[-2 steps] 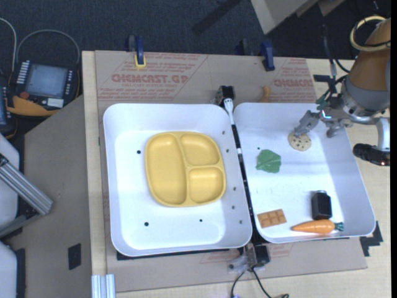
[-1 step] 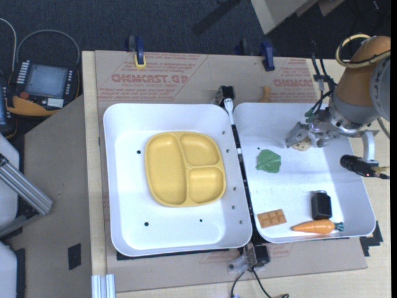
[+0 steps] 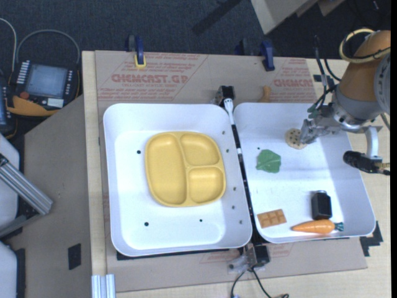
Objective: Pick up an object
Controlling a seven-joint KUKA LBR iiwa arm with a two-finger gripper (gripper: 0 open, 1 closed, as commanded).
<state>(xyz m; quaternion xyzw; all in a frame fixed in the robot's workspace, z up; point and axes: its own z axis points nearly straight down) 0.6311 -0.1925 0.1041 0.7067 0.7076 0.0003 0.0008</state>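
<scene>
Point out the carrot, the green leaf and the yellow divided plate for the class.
carrot (image 3: 315, 227), camera view, middle of its orange body.
green leaf (image 3: 268, 161), camera view, centre of the leaf.
yellow divided plate (image 3: 162, 166), camera view, floor of its large left compartment.

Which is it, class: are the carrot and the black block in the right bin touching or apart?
Apart. In the camera view, a strip of white bin floor shows between the black block and the carrot, which lies just below it.
</scene>
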